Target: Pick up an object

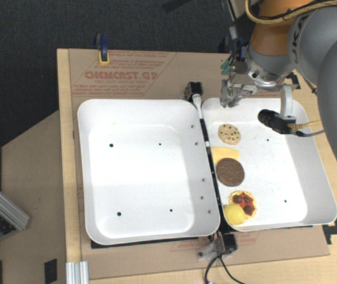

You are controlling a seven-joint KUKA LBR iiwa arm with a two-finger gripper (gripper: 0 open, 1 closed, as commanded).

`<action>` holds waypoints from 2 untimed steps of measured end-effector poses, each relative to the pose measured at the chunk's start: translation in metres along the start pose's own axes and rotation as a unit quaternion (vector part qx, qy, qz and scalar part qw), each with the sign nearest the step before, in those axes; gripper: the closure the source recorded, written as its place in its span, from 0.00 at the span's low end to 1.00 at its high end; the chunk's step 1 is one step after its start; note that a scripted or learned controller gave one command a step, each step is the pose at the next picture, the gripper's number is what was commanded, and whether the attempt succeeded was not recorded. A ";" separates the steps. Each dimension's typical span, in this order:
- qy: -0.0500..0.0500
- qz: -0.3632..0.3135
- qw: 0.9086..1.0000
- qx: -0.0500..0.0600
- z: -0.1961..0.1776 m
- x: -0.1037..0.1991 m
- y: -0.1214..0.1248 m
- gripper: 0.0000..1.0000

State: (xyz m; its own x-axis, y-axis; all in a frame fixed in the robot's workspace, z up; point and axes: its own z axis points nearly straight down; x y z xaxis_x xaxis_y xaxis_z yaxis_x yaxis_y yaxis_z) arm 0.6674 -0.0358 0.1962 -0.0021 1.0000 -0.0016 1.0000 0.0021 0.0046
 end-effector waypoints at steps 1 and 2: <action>0.001 -0.002 1.000 -0.006 -0.134 0.049 0.002 1.00; 0.002 -0.002 1.000 0.006 -0.054 0.131 -0.002 1.00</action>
State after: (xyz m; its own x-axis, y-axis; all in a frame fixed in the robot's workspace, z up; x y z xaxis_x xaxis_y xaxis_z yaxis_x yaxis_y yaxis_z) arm 0.6652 0.0956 0.2496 -0.0067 1.0000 0.0018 1.0000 0.0067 -0.0072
